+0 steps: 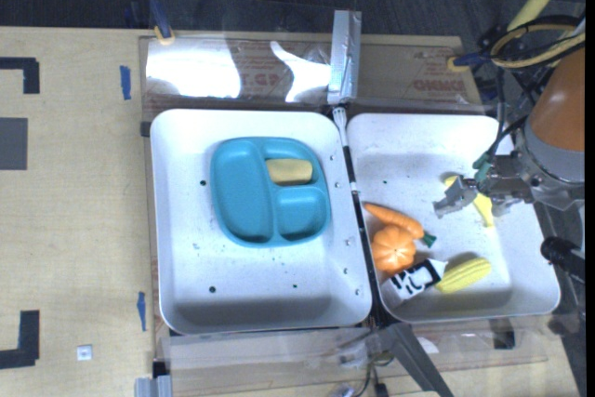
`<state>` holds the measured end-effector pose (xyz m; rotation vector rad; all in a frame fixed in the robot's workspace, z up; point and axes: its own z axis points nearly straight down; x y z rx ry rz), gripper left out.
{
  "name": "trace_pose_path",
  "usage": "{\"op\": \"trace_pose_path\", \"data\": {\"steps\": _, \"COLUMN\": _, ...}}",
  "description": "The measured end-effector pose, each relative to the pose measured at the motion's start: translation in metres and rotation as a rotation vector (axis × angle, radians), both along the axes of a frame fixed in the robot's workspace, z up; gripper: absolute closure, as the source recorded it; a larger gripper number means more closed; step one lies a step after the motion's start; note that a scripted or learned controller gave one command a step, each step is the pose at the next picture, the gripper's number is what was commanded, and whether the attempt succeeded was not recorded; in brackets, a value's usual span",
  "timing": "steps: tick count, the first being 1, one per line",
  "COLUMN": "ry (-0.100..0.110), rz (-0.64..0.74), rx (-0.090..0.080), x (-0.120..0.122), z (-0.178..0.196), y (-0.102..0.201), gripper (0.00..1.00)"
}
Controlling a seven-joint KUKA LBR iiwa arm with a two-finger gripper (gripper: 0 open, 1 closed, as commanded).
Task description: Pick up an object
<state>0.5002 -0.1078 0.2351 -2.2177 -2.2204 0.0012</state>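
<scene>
My end effector (462, 193) hangs over the right bin (409, 142), near that bin's right wall, and I cannot tell from this view whether it is released or clenched; a small yellow piece (483, 210) shows just beside it, but I cannot tell whether it is held. In the near half of the right bin lie a carrot (394, 218), a small orange pumpkin (394, 248) touching it, a black-and-white tag (416, 278) just beside the pumpkin, and a corn cob (463, 273) at the tag's right. In the left bin (181, 228) sits a blue divided plate (253, 195), and a yellow bread-like piece (290, 171) rests in its far right compartment.
</scene>
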Motion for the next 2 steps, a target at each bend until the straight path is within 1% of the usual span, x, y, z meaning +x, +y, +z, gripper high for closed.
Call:
{"op": "trace_pose_path", "data": {"steps": 1, "ry": -0.003, "rz": -0.089, "rx": -0.004, "x": 0.054, "z": -0.021, "y": -0.054, "gripper": 0.00}}
{"op": "trace_pose_path", "data": {"steps": 2, "ry": -0.006, "rz": -0.058, "rx": -0.002, "x": 0.090, "z": -0.139, "y": -0.084, "gripper": 0.00}}
